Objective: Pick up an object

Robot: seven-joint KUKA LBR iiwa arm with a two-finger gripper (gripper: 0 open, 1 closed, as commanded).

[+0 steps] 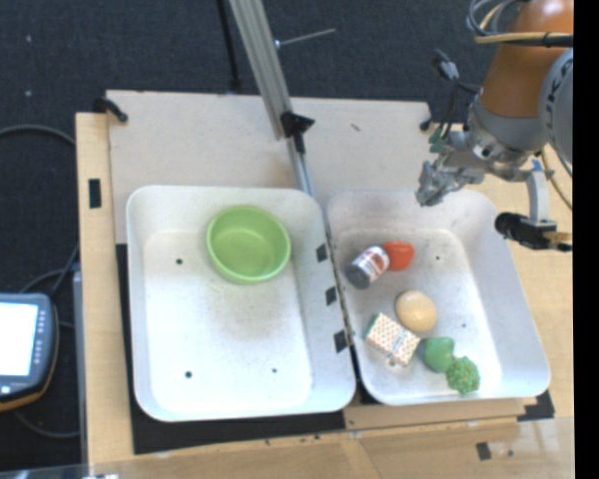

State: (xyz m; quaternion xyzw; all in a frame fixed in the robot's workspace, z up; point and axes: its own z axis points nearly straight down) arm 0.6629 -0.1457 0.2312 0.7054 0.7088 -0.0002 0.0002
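The right bin [499, 267] holds a small can [368, 264] beside a red-orange piece [399, 255], a cream egg-shaped object [416, 310], a patterned box [391, 338] and a green toy [451, 361]. My gripper [432, 189] hangs above the bin's far edge, well up and right of the can, with nothing visible between its fingers. Whether the fingers are apart is too small to tell.
A green bowl [248, 244] sits in the left bin [170, 347]. A slanted metal post [265, 63] rises behind the bins. A pendant screen [10, 347] lies off the bench at left. Cables and a black fitting [524, 230] sit by the right bin's rim.
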